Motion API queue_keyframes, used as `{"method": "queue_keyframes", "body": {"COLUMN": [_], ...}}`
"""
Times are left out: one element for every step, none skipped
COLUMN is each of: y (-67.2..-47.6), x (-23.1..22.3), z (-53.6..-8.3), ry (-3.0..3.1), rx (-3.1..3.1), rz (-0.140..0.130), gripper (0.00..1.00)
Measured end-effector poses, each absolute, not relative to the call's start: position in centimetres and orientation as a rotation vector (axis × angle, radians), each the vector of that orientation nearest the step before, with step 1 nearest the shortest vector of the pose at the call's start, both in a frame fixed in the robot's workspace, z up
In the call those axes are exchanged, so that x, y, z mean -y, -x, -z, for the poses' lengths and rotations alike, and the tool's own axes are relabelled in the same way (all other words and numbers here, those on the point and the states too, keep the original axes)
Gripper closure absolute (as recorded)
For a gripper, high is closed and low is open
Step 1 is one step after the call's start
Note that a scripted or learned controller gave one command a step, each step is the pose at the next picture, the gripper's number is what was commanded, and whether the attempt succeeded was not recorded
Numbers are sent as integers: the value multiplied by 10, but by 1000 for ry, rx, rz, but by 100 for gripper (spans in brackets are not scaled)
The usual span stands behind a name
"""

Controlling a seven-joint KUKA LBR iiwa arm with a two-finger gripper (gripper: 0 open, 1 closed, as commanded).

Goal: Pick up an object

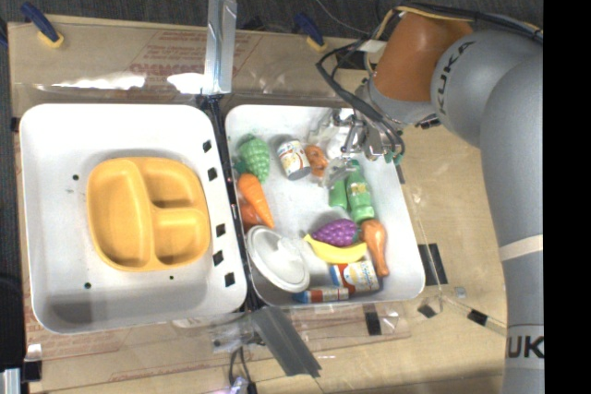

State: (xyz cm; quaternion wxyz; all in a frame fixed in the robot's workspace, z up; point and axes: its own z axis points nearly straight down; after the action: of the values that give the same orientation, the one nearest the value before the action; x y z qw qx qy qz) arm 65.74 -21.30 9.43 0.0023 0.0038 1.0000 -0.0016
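Observation:
The right bin [277,117] holds several toy foods: a green corn-like piece [255,157], a small can [293,159], a carrot [255,199], a green bottle [355,197], purple grapes [336,232], a banana [334,249], a drumstick [375,244] and a white bowl [277,259]. My gripper [348,143] hangs low in the bin's far right corner, just above the green bottle and beside a small orange piece [317,158]. Its metal fingers blend into the clutter beneath them.
The left bin [55,134] contains a yellow divided tray [150,210]. A metal divider post [220,46] rises between the bins at the back. The arm's orange band [416,55] and grey links stretch along the right side. Another can [359,276] lies at the right bin's front.

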Motion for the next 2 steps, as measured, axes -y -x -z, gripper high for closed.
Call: {"method": "queue_keyframes", "body": {"y": [-660,-656], "x": [210,212], "z": [-107,-221], "ry": [-3,-314], "rx": [-3130,-3114], "rz": [5,5], "gripper": [100,100]}}
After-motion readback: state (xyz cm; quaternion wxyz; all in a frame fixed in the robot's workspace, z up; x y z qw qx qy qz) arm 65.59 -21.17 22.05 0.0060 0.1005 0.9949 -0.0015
